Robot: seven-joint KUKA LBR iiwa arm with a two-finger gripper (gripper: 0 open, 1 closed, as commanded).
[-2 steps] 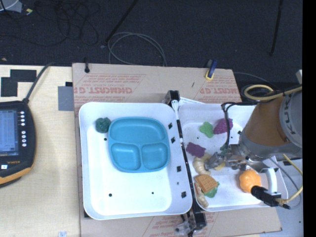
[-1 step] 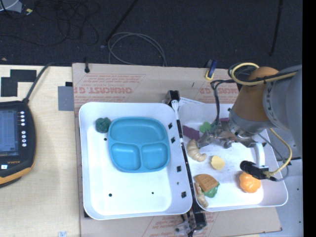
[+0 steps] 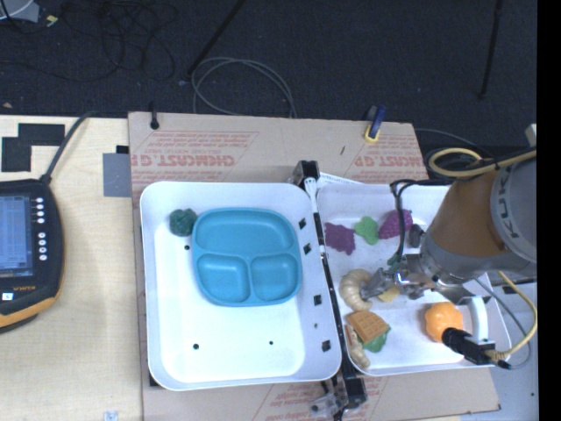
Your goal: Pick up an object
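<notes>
**Q:** Right of centre, low in the frame — what do you log there?

**A:** My gripper point(image 3: 383, 285), down inside the right bin point(image 3: 419, 358), over its left half. Tip sits just beside a pale curved object point(image 3: 354, 288), banana-like. From this slant I cannot tell if I am touching it, nor how the tip is set.

**Q:** So nothing held?

**A:** Nothing I can confirm. No object shows clamped at my tip. By my judgement the pick is not yet done: approach made, grasp and lift left.

**Q:** What else lies in that bin?

**A:** Purple piece point(image 3: 339, 237) at upper left, green piece point(image 3: 366, 229) just beside it, another purple piece point(image 3: 394, 224) to its right, partly behind my cables. Tan waffle-like block point(image 3: 367, 326) below the pale object, with a bit of green at its lower edge. Orange ball point(image 3: 439, 319) at lower right, near my wrist.

**Q:** And the left bin point(image 3: 166, 340)?

**A:** Blue divided tray point(image 3: 245, 257) in the middle, small dark green lump point(image 3: 181, 222) at upper left, just off the tray. Well apart from me.

**Q:** Likeliest target?

**A:** Pale curved object, being nearest. A guess only.
</notes>
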